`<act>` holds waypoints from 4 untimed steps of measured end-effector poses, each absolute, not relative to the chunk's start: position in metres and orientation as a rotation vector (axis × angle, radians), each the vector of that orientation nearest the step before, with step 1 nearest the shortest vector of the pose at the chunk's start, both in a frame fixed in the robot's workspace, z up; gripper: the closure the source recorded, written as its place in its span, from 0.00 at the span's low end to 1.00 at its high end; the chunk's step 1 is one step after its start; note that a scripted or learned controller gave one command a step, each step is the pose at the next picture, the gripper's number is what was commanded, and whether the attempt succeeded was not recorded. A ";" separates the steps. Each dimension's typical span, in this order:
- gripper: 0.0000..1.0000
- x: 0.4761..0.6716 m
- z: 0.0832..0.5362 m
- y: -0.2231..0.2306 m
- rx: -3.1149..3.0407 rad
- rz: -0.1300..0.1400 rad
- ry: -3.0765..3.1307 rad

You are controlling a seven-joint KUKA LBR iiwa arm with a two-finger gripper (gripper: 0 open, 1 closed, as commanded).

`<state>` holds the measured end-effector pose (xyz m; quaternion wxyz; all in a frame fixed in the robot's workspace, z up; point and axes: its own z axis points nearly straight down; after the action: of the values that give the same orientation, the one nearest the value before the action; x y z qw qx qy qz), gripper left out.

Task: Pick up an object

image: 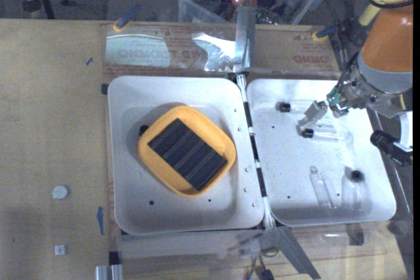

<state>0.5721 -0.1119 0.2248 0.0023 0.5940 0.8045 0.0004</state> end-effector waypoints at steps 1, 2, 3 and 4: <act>0.00 0.616 0.109 -0.160 2.099 0.000 2.335; 0.00 0.581 0.087 -0.187 2.077 0.003 2.353; 1.00 0.583 0.099 -0.187 2.076 0.007 2.347; 1.00 0.596 0.185 -0.085 2.114 0.001 2.322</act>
<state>0.5963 -0.0855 0.1848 0.0005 0.6732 0.7395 0.0003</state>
